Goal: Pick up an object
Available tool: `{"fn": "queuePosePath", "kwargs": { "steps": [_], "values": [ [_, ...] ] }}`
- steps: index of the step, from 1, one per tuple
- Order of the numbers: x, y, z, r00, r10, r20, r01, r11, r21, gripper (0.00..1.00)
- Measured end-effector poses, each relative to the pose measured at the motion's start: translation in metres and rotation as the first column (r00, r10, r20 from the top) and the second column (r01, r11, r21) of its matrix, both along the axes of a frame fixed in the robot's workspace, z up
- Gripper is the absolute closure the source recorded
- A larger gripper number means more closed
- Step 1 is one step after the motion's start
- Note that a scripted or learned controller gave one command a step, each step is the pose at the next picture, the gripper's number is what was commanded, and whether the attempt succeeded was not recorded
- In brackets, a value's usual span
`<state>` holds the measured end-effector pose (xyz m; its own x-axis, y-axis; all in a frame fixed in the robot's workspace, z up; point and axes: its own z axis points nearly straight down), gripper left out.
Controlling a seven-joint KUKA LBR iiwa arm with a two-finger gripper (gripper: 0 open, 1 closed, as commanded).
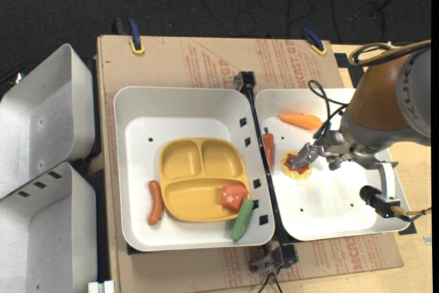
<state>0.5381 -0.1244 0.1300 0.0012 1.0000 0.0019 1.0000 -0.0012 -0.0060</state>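
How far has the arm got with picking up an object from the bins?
Done: the gripper has reached the right bin and sits at a red and yellow toy. In hand: a try at that toy, grasp unclear. Left: lifting it; the carrot and the left bin's sausage lie untouched.

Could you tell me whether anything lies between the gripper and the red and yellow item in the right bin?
Nothing visible does. The gripper is right at the red and yellow item in the right bin. The carrot lies behind it and the chili pepper by the bin's left wall, both off to the side.
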Motion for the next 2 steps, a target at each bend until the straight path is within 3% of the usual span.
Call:
{"fn": "queuePosePath", "kwargs": {
  "steps": [1, 2],
  "values": [
    [0.001, 0.0, -0.037, 1.0, -0.001, 0.007, 0.001, 1.0, 0.0, 0.0],
    [0.003, 0.0, -0.024, 1.0, -0.001, 0.015, 0.001, 1.0, -0.002, 1.0]
  ]
}}
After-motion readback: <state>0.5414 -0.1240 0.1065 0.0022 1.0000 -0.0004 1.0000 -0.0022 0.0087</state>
